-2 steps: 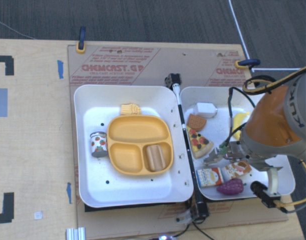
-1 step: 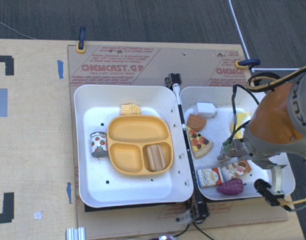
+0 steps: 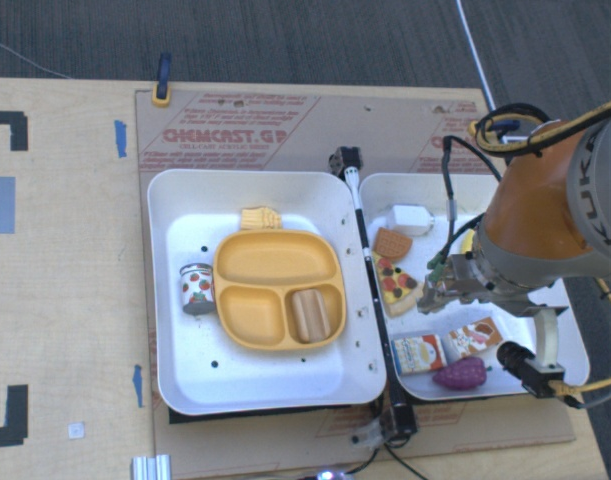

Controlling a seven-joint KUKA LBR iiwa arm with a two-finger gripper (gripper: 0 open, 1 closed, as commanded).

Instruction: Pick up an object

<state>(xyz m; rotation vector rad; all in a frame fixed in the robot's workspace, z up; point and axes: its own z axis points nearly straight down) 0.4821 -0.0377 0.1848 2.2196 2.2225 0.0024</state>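
Brown cardboard printed "CHEMCAST GP" lies under your two bins on the pale bench, grey carpet beyond. The purple toy sits in the right bin; the gripper hangs above it.

The left bin and right bin are white. The divided plate is yellow-orange and carries a tan hot dog. The small can is white with red spots. The pizza slice is yellow with red dots, the cracker brown, the grape bunch purple. The tabletop is pale wood with blue tape marks. The arm is orange and grey.
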